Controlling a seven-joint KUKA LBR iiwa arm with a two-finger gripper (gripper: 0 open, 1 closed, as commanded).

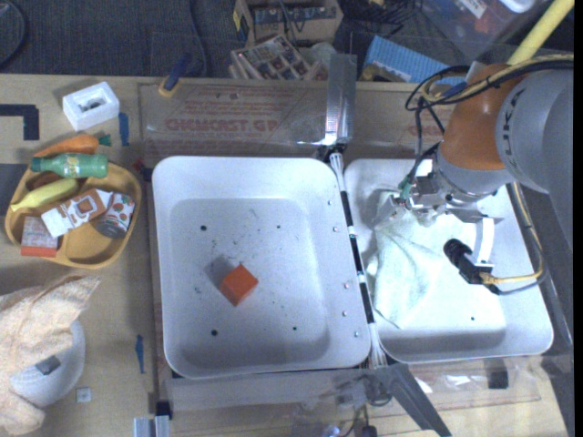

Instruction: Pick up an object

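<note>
We see the arm [510,126] reaching into the right bin [524,330], its gripper [407,198] low over a crumpled white cloth [401,267] near that bin's upper left corner; whether the claw is wide, narrow or closed on the cloth we cannot tell, since the wrist hides it; nothing is visibly lifted, so we judge the pick not yet done; an orange block [240,284] lies in the left bin [182,244], well apart from the gripper; the grasp and the lift remain.
</note>
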